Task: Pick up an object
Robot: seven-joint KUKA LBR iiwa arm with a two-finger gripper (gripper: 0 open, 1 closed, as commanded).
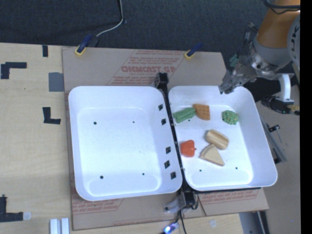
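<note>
The right bin [253,172] holds several toy foods: a green pickle [185,114], an orange waffle piece [202,111], a green broccoli [230,117], a tan bread roll [217,139], a red pepper [188,148] and a tan wedge [212,156]. My gripper [226,87] hangs above the bin's far right rim, up and right of the broccoli, with nothing seen between its fingers.
The left bin [78,130] lies beside the right one, joined by a black hinge strip [168,130]. Both rest on a cardboard sheet [141,67] with blue-yellow clamps [83,45] at its far edge. A white cable [114,18] runs behind.
</note>
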